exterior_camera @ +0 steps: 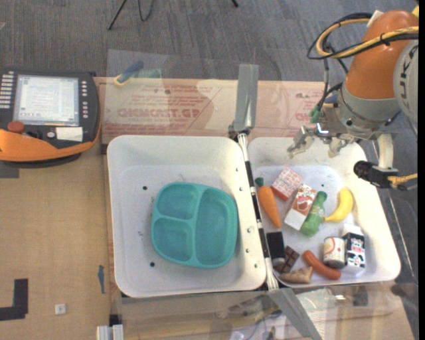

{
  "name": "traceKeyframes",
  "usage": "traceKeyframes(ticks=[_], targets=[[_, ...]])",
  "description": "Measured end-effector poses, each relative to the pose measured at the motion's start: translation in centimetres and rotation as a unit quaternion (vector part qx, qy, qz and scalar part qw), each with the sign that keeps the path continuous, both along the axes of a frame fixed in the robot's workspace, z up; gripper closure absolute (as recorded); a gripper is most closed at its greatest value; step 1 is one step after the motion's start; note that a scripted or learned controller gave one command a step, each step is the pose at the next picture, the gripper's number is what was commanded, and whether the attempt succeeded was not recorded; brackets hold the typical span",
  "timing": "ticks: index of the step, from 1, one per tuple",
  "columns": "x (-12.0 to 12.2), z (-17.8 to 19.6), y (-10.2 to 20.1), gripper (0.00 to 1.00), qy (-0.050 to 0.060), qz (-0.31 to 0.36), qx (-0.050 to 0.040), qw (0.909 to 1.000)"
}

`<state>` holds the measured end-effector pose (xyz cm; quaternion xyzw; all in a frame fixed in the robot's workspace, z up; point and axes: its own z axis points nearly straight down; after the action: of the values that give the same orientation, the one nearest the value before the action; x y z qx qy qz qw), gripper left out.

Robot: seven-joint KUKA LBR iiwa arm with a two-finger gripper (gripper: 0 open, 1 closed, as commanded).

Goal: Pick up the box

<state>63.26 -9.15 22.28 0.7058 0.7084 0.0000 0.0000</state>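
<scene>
A plate [196, 224] lies in the left bin [126, 159]. The box [287, 183], carrot [269, 205], bottle [314, 213] and banana [341, 205] lie in the right bin [388, 255].

Grey carpet-like floor [199, 30] runs across the far side, with dark thin legs of some stand [133, 10] at the far edge. The brown tabletop [53, 226] carries a cardboard sheet [172, 109] with red lettering along its far part. At far left rests an orange and grey control pendant [46, 116], its screen lit. Light is even and soft.
</scene>
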Motion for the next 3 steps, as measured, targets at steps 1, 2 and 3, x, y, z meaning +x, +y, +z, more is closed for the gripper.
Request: traceKeyframes(ticks=[1,2,3], targets=[[-0.5,-11.9,-0.8,0.00,-0.002,-0.008,0.0000,1.0000],[-2.7,-12.7,-0.7,0.00,-0.013,-0.031,0.0006,0.9994],[-2.6,-11.6,-0.7,1.00,-0.015,-0.032,0.0014,0.9994]])
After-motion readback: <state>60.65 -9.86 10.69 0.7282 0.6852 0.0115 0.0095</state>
